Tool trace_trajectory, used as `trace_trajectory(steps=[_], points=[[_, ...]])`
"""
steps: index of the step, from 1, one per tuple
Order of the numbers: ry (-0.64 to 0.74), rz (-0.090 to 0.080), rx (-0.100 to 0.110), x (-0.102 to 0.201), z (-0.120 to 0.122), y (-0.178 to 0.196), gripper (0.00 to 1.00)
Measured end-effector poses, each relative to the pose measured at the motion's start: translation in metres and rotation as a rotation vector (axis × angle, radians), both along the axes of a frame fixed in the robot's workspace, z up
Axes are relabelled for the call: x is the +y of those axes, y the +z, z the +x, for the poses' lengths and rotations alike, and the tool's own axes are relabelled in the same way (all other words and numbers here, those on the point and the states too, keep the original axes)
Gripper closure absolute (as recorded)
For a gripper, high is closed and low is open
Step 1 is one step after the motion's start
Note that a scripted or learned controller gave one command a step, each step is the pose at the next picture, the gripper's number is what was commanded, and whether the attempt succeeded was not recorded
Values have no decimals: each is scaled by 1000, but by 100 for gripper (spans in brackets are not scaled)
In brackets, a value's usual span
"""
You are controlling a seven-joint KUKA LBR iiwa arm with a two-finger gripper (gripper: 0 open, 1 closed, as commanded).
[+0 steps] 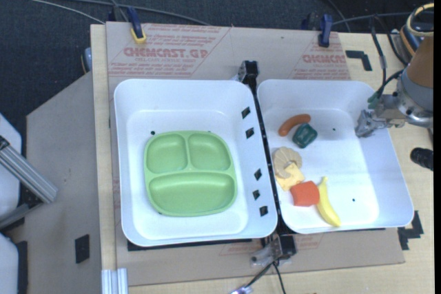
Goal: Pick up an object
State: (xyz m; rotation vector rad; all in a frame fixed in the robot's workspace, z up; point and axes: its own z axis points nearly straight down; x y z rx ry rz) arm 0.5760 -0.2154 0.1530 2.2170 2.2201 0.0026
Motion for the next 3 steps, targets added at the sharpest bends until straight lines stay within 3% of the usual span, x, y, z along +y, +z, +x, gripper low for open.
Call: trace_trajectory(steps=[2, 3], points=[[1, 1, 2, 1, 8, 66, 100], [5, 5, 7, 51, 12, 73, 100]])
